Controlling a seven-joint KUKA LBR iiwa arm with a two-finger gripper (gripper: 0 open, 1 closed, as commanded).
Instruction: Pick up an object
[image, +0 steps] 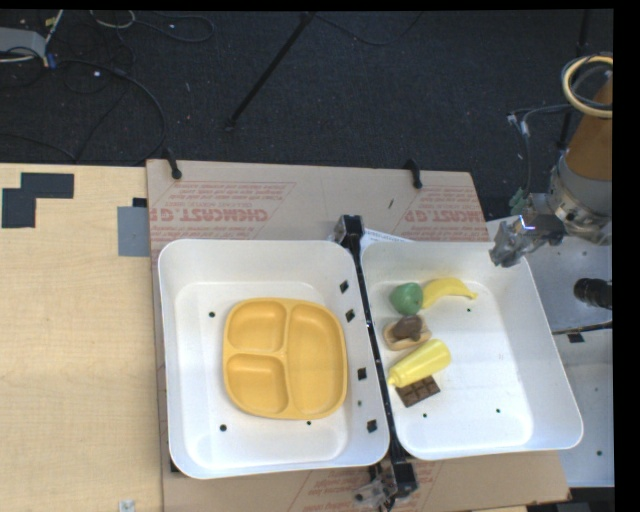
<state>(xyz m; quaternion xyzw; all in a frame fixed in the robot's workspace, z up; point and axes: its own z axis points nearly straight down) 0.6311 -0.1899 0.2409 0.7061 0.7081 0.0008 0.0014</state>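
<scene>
You have the grey arm with its orange band (590, 120) parked at about two o'clock of the bench, and its two-finger gripper (510, 243) hangs just outside the upper right corner of the right-hand shallow white bin (540, 400); whether its jaws stand open or closed you cannot tell from this slanted look down, and nothing shows between them. Your candidates all lie in a loose cluster in that bin's left half, toward nine o'clock from its middle: a round green fruit-like piece (406, 297) touching the curved yellow toy banana (448, 290) at the top, a small brown lump on a tan base (406, 330) just below them, then a pale yellow cylinder lying on its side (420, 362), and a dark brown chocolate-like block (419, 391) just beside that at six o'clock of the group. The left bin (190, 300) holds a yellow plastic divided plate (285, 357), which is broad and flat and looks a poor thing to pinch. For a clean pick, you would probably do best with the banana or the cylinder, since each has free floor on its outer side. Bring the gripper across toward eight o'clock from where it hangs, centre it over the chosen piece, and turn the fingers to close across the narrow width, not along the length. Come down straight, because a slanted descent could nudge the neighbours, which lie close together. Watch the divider wall at nine o'clock of the cluster.
</scene>
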